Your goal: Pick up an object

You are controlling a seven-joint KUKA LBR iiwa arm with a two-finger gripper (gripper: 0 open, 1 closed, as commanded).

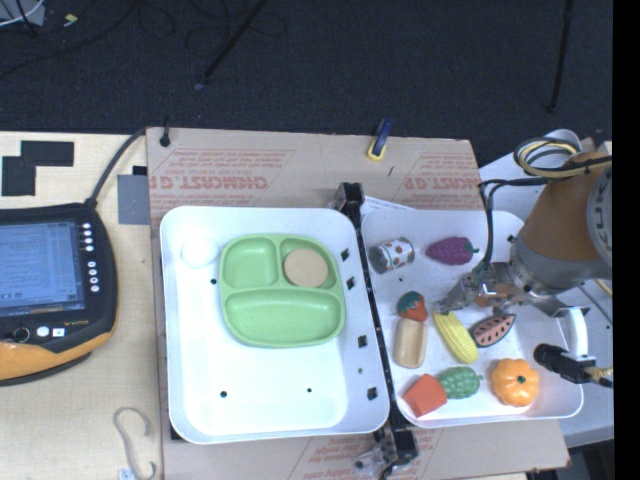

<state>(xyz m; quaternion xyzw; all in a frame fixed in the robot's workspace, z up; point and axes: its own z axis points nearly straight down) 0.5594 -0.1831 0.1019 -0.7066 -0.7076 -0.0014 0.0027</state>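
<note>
The right bin holds several toy foods: a purple bunch of grapes, a small tin can, a carrot-like piece, a tan bread roll, a yellow corn cob, a red-brown slice, a red block, a green piece and an orange pumpkin. My gripper hangs low over the bin's middle, just above the corn and the slice, reaching in from the right. Nothing is visibly held.
The left bin carries a green divided plate with a tan disc in one compartment. A teach pendant lies at the far left. Cables loop over the arm at the right.
</note>
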